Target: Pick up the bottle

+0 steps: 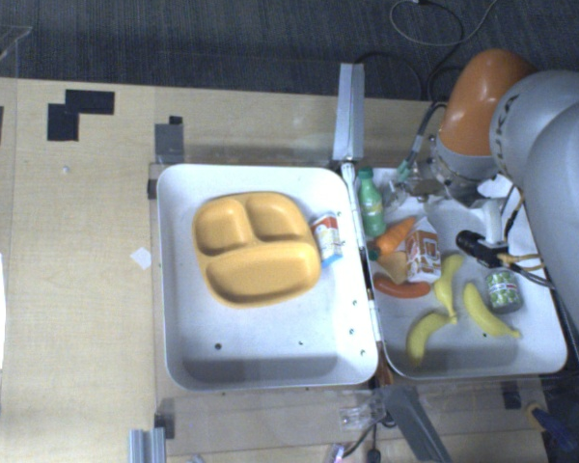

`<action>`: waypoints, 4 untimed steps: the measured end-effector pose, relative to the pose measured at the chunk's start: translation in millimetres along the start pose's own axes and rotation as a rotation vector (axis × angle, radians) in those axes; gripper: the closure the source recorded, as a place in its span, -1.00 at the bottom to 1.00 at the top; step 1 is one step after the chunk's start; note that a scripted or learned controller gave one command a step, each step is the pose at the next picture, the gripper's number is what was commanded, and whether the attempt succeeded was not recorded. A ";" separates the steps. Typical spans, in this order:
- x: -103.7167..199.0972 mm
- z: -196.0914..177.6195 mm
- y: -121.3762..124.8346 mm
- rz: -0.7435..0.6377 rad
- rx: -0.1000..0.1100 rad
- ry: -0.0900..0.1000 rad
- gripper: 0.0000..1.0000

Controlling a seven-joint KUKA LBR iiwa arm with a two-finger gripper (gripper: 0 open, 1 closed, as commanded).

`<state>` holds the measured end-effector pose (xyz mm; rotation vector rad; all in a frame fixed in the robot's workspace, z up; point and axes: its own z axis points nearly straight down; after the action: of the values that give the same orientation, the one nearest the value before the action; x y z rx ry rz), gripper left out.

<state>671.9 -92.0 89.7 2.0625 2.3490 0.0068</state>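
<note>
The green bottle (372,207) lies along the upper left wall of the right bin (550,353), with its cap pointing to the bin's far edge. My gripper (412,178) hangs over the far end of that bin, just right of the bottle's cap end and apart from it. The orange band and the grey wrist sit above and to the right of it. Nothing shows held in the gripper.
An orange carrot (398,234), a snack packet (424,255), a red item (401,287), three bananas (434,328) and a small green can (503,290) crowd the right bin. The left bin (270,350) holds a yellow divided plate (256,247) and a small labelled container (328,238).
</note>
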 end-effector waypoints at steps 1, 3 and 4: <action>2.2 -13.0 2.7 -0.002 -0.006 0.003 1.00; 28.0 -146.8 4.4 0.077 0.004 0.007 1.00; 98.9 -196.9 -15.5 0.125 0.007 0.009 1.00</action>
<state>641.0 5.5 285.5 2.2126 2.2241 0.0093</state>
